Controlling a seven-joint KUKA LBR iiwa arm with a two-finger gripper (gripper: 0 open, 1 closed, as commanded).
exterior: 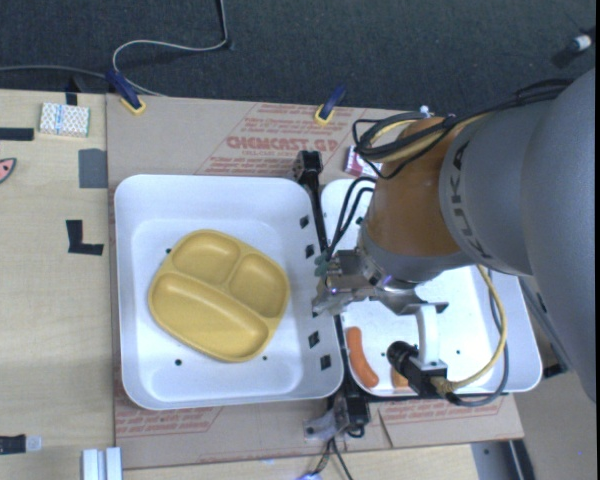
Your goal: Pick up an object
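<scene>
- Camera view is looking down at a slant on two shallow white bins sitting side by side on a brown cardboard sheet [270,148] laid over the tabletop [40,298].
- Left bin [140,268] is holding a yellow divided plate [218,294], lying flat near the middle with its three compartments facing up.
- Right bin [520,358] is lying largely under the arm [450,208], which is reaching in from the right, its grey body and orange band covering most of that bin.
- An orange, sausage-shaped object [359,357] is lying on the floor of the right bin near its front-left corner, just beside the wall shared with the left bin.
- A second small orange piece [401,378] is peeking out next to it, partly hidden by a black fitting and a yellowish cable.
- Gripper [332,290] is hanging over the left edge of the right bin, just behind the orange object and apart from it; I cannot tell from this angle how it is set, and nothing is showing in its grasp.
- Yellow clips [330,108] are pinning the cardboard at the far edge, and a black cable is trailing over the dark floor beyond.
</scene>
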